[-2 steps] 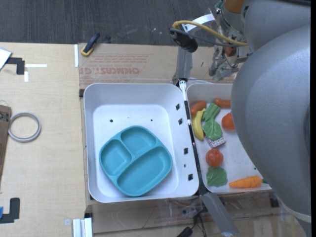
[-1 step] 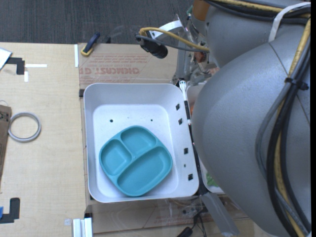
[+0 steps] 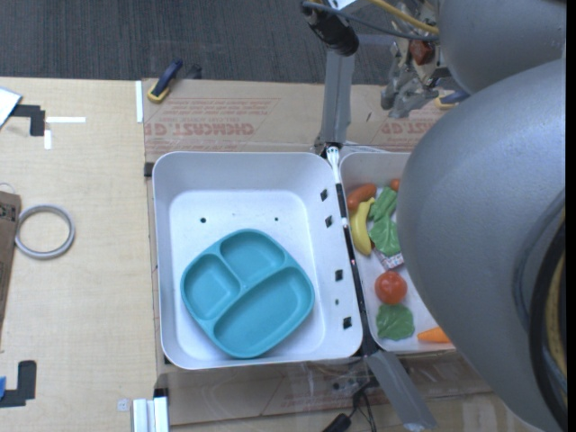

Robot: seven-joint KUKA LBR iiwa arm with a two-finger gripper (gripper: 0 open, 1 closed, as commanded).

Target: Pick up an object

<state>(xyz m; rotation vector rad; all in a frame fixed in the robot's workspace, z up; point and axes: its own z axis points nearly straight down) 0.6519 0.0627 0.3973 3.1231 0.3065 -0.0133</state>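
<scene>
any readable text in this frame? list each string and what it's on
"CHEMCAST GP": red print on the cardboard sheet behind the left bin, seen upside down. The first word reads fairly clearly, the rest is less sure.
Smaller red lines around that print: too small to read.
Red print on the cardboard behind the right bin: partly blocked by the arm, not readable.
Tag among the toy food: too small to read.

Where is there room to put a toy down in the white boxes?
The left bin has bare floor along its far wall, above the blue divided plate, and a thin strip down its left side. The right bin is crowded with banana, tomato and green leaves.
</scene>
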